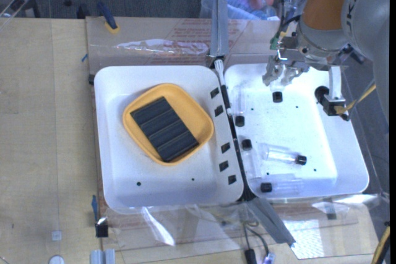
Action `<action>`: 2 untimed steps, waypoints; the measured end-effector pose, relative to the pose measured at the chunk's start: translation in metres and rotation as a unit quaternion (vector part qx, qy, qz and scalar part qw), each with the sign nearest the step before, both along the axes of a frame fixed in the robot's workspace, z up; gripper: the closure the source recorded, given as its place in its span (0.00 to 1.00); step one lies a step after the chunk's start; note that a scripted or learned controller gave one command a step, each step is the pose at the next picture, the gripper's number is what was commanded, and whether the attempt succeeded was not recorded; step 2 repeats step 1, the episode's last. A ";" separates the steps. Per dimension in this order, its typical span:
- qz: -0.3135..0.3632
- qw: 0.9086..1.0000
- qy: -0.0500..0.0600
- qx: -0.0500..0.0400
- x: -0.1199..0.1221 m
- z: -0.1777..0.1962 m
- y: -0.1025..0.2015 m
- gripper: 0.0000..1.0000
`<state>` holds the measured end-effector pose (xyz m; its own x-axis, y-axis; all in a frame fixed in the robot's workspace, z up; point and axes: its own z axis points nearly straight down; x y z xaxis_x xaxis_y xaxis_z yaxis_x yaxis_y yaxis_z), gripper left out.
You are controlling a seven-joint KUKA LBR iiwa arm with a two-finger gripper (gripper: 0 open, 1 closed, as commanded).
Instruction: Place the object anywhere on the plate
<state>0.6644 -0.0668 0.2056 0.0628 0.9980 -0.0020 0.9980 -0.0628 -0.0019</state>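
Along the left side, a bare wooden bench (37,133) is stretching away under the left bin (111,188), and in that bin a yellow plate (201,123) is lying tilted to the view, with a dark ribbed slab (166,128) resting across its middle. Only the rim and corners of the plate are showing bare, so room for another thing is looking narrow there; the slab's grooved top may be offering a steadier seat.

Further right, past the divider (228,133), the right bin (346,157) is holding what looks like the task's thing: a clear vial with a black cap (283,156), lying on its side near the bin's front, well apart from the arm. It is appearing light, stiff, smooth and prone to rolling, perhaps breakable if glass, so taking it across the barrel's middle seems wisest. A second clear tube (281,184) is lying just in front of it.

At the far right, the gripper (283,73) is hanging over the back of the right bin, nothing is showing between its tips, and whether they are spread or closed cannot be told.
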 end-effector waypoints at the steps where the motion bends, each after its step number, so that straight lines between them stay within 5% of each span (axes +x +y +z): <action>1: 0.000 1.000 0.000 0.000 0.000 0.000 0.000 0.00; 2: 0.000 1.000 0.000 0.000 0.000 0.000 0.000 0.00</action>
